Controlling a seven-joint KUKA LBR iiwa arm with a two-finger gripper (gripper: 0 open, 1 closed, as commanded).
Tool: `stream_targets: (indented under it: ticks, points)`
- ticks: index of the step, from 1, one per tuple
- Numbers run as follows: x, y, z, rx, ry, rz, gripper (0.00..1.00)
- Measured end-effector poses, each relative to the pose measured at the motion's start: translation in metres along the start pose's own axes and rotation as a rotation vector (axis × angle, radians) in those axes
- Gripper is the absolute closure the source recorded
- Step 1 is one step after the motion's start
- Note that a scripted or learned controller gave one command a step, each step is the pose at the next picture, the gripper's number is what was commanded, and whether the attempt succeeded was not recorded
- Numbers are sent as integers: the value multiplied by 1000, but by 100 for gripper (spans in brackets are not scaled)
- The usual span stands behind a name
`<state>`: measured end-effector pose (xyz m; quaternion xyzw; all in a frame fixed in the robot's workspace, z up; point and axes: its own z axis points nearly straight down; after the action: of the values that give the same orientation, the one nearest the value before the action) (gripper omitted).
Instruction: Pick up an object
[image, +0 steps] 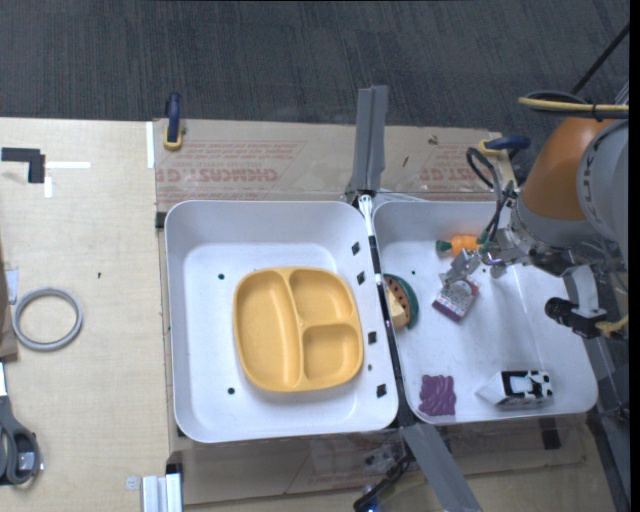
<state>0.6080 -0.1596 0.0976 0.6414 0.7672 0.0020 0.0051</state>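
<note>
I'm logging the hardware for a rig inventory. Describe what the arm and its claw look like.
The arm is bulky and rounded, grey, with a broad orange band above the wrist. Black and yellow cables loop over its top, and dark cabling runs down beside the wrist. The claw is small, silvery metal, thin-fingered. A black fitting juts below the arm.

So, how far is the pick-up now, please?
Done: the gripper has reached into the right bin.
In hand: it sits at a small silvery packet, but a grasp cannot be confirmed.
Left: closing on an object and lifting. The purple grapes, the black-and-white carton and the orange piece lie untouched.
</note>
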Motion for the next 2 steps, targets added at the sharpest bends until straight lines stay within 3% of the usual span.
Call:
stream_targets:
  ticks: [1, 2]
  points:
    - [-30, 45, 5, 11, 2, 258, 0]
    - [-27, 44, -2, 21, 8, 254, 100]
